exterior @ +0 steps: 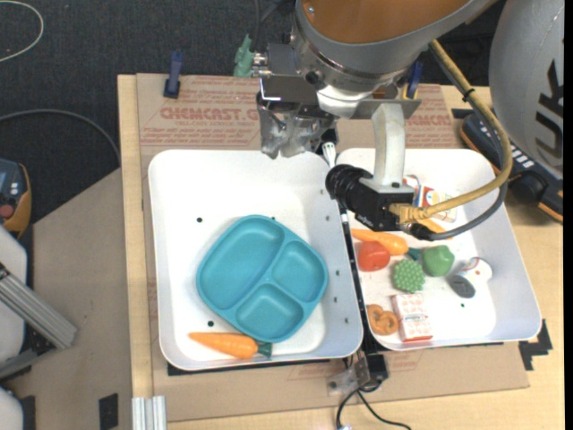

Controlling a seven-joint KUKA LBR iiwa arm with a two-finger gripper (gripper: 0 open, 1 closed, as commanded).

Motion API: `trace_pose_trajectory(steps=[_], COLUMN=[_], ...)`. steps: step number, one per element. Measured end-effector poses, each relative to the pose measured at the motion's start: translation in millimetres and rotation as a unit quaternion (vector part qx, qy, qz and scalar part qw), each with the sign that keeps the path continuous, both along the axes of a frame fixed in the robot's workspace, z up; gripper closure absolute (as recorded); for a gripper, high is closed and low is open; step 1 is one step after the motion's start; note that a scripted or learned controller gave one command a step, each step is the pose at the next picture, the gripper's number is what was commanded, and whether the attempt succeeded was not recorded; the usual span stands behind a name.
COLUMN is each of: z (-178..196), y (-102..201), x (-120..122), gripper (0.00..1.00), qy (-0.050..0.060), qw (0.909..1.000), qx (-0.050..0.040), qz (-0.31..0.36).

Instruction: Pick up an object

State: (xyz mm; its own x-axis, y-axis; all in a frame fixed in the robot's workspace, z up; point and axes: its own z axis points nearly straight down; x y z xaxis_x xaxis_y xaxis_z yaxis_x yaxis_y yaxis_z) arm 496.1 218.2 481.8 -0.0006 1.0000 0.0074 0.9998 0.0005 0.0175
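I'm reading CHEMCAST in red capitals on the brown board (pixel 201 112), just behind the left bin (pixel 170 240). The smaller red lines around it are too fine for me. Farther right, the same board shows more red lettering, partly covered. The small red-and-white box (pixel 414 319) carries print I can't make out.

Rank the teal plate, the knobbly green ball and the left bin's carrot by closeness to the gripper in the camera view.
1. Teal plate, middle of the left bin, just below the gripper.
2. Knobbly green ball, in the right bin.
3. Carrot, at the left bin's near edge, beyond the plate.
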Motion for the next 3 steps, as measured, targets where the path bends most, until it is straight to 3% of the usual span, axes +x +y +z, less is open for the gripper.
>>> trace_pose_trajectory(steps=[1,2,3], z=[-107.9,-91.7,-31.0], y=[-67.0,-62.4,11.0], x=[-12.2,-10.4,-5.9], gripper=[1.0,1.0,1.0], qy=[0.015,0.007,0.005], qw=[0.9999,1.0,1.0], qx=[-0.0063,-0.0032,-0.0011], qz=[-0.004,0.0,0.004])
